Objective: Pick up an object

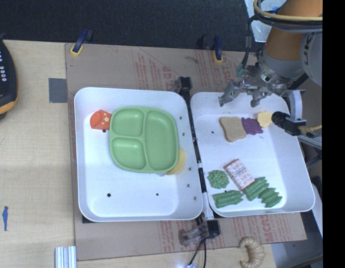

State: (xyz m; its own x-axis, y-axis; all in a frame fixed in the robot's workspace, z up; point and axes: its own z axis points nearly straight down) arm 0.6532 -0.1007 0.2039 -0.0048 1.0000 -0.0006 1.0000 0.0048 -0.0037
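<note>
Tool position: over the far edge of the right bin, toward the tabletop's far right corner, suspended under the grey wrist with the orange band. I read its two fingers as spread, one tip angled left and one right, with nothing between them. It is above the bin floor, not on any item.

Candidate objects, all in the right bin:
1. Tan bread slice, nearest the tool, just toward the near side of it.
2. Purple piece, touching the bread's right edge.
3. Small yellow piece, just beside the purple one, next to a black fitting at the bin's right wall.
4. Near end of the bin: round green cluster, red-and-white packet, green bean pods.

The left bin holds a green divided plate with a red item at its far left and a yellow item partly tucked under its right side. Both are poor choices from here.

Procedure I would follow:
- Target the bread slice; it requires the shortest travel.
- Align the fingers across its narrower width, so that one finger lands on bare bin floor and the other avoids the purple piece.
- Descend straight down until the tips reach the floor; the slice looks flat, so a high closure would likely miss.
- Close, then lift vertically and confirm the slice is between the fingers before moving away.

Risk, in my judgement: pinching bread and purple piece together, or sliding the slice toward the bin wall.
</note>
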